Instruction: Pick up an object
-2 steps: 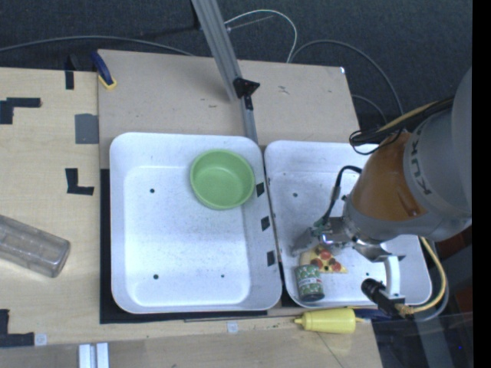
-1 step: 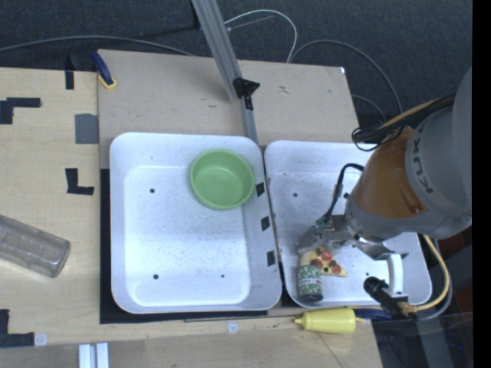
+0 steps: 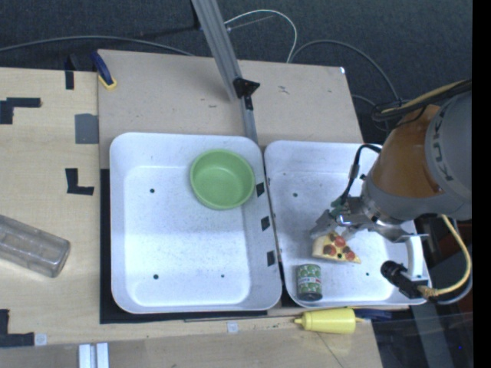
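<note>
Inside the right bin (image 3: 307, 167), the gripper (image 3: 335, 222) hangs just above the pizza slice toy (image 3: 335, 248), which lies at its six o'clock, touching or nearly so. Its long axis seems to run from ten toward four o'clock. Whether the fingers are spread or closed cannot be told. A small green can (image 3: 308, 280) sits at the slice's seven o'clock.

Bowl (image 3: 222, 179) in left bin (image 3: 130, 228), near its back right corner. Right bin (image 3: 307, 163) holds pizza slice toy (image 3: 335, 248) and, nearer the front edge, a small can (image 3: 309, 280). Gripper (image 3: 331, 222) just above the slice. Squeeze bottle (image 3: 331, 320) on the bench before the right bin. Clear tube (image 3: 29, 245) far left.
</note>
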`<control>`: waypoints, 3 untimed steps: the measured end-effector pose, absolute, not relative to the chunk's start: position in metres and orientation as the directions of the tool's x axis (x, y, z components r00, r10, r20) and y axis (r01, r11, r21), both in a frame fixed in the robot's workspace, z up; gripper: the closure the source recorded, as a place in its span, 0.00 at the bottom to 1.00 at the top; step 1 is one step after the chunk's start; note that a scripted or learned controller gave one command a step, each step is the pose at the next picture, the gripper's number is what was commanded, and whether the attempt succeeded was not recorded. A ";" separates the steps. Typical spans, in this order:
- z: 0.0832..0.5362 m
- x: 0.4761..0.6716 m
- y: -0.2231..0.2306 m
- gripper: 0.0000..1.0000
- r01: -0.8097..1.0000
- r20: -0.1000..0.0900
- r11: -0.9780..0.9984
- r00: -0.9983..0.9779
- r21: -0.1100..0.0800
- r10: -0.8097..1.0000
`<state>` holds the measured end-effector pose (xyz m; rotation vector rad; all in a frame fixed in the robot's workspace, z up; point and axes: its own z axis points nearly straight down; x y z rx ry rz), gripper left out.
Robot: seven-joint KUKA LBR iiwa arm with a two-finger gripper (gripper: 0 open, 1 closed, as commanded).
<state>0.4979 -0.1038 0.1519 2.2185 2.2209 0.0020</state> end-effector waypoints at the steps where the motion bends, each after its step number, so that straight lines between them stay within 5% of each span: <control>1: 0.200 0.501 -0.113 1.00 1.000 -0.001 0.000 0.000 0.002 1.000; 2: 0.230 0.502 -0.113 1.00 1.000 -0.001 0.002 -0.002 0.002 1.000; 3: 0.224 0.526 -0.063 1.00 1.000 0.002 0.007 -0.007 -0.001 1.000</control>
